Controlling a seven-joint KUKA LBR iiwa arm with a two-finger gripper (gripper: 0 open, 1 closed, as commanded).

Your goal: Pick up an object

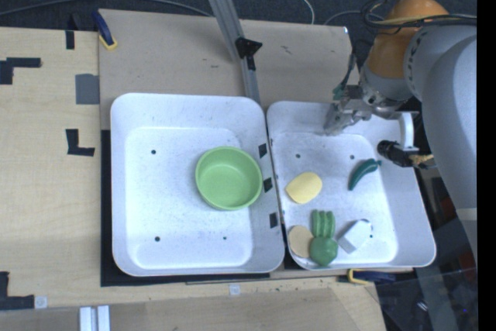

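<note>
Reaching in from the right, the grey arm with its orange band is seen above the far edge of the right bin (403,244), and the tool (339,122) is held low over that bin's far wall. Whether the tool is released or clenched cannot be told, since its tip is small and blurred; nothing is seen grasped in it, and contact with the bin wall cannot be made out either.

Places are given from the tool. A dark green pepper-like object (362,173) is found near the tool, toward the viewer and slightly to the right. A yellow lemon-shaped object (304,187) is set toward the viewer and a little to the left. Further on, at the near wall and well apart from the tool, a green leafy object with a round base (323,237) is seen touching a pale tan disc (298,237) on its left, with a small grey-white block (355,236) just beside it on the right.

Well to the left of the tool, in the left bin (139,236), a light green bowl (228,178) is placed upright.

Both bins are carried by the tabletop (46,190). No readable brand, label or writing is seen.
</note>
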